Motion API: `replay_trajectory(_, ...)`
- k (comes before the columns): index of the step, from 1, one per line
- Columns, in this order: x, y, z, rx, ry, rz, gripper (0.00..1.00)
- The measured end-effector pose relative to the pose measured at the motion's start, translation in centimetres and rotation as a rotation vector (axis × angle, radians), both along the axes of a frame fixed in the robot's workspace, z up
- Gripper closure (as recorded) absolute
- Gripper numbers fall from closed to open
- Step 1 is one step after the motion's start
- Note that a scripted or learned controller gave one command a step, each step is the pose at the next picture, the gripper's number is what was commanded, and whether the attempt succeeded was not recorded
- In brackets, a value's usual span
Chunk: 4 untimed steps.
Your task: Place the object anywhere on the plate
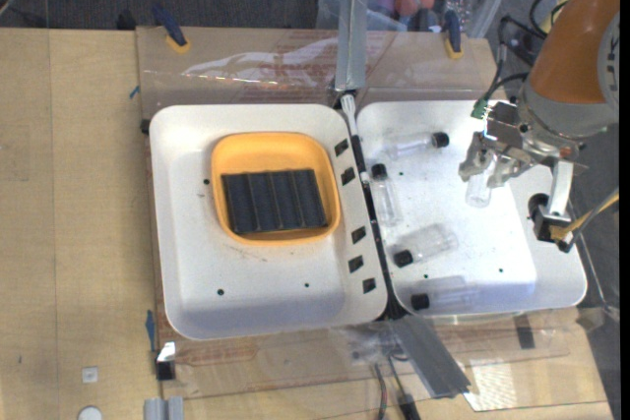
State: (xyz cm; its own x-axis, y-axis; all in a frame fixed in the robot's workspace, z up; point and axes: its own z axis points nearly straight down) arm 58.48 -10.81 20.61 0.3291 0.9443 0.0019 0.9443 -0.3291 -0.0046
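From above, I am hovering my gripper [484,174] right of the orange plate [276,150], fingers apart, over a clear vial [416,144]. It is looking light, slippery, rigid; I am judging mid-barrel best.

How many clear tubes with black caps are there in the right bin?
4 tubes: one near the far wall, one by the divider, one at mid-bin, one at the near wall. Another may hide by the gripper.
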Motion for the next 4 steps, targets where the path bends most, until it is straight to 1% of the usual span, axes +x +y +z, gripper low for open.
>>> replay_trajectory(1, 4.4, 1.4, -0.3, -0.005, -0.004, 0.095, 1.00)
replay_trajectory(2, 7.7, 1.0, 0.8, -0.005, -0.006, 0.271, 1.00)
replay_trajectory(3, 8.3, 1.4, 3.9, -0.005, -0.008, 0.543, 1.00)
replay_trajectory(4, 8.3, 1.4, 6.4, -0.005, -0.009, 0.638, 1.00)
